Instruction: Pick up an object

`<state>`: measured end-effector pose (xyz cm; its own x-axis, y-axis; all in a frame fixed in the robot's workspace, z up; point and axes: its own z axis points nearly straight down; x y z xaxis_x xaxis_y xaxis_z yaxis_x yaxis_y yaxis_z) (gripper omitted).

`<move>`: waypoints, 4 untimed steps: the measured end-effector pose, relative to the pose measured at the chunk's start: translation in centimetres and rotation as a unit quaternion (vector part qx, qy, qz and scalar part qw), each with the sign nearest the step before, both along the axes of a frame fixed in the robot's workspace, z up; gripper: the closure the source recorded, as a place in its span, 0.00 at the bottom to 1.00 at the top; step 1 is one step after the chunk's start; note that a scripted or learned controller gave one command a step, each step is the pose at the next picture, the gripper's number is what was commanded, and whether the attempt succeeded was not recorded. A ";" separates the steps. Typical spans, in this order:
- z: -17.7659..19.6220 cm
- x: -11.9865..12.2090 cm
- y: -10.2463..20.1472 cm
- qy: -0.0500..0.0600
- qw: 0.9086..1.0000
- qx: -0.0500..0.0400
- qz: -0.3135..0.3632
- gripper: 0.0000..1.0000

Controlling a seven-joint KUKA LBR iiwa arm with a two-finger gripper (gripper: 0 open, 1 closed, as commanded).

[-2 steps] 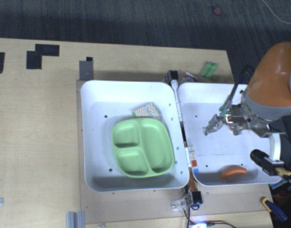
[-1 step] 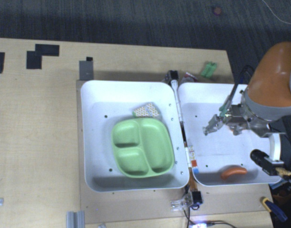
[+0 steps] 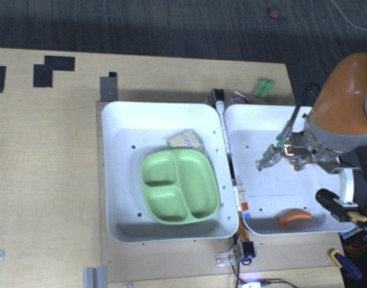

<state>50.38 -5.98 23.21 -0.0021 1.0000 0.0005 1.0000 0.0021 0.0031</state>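
Orange sausage-shaped object [image 3: 294,218] lying flat in right bin [image 3: 261,128], near 5 o'clock corner; long axis 9-to-3, slightly bowed; unheld. Claw [image 3: 268,159] hovering mid-bin, pointing toward 9 o'clock, well apart from object at its 5 o'clock; nothing visibly between fingers; how far open, cannot tell, too small and blurred. Green divided tray [image 3: 180,185] in left bin [image 3: 120,161]; patterned item [image 3: 184,139] at its 12 o'clock, partly hidden. Arm [image 3: 345,107] cut off at 3 o'clock edge.

orange object [image 3: 294,218], lying flat, right bin [image 3: 261,125]
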 end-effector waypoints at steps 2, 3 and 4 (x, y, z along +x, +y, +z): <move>0.0 0.0 0.0 0.000 1.000 0.000 0.000 0.00; 0.0 0.0 0.0 0.000 1.000 0.000 0.000 0.00; 0.0 0.0 0.0 0.000 1.000 0.000 0.000 0.00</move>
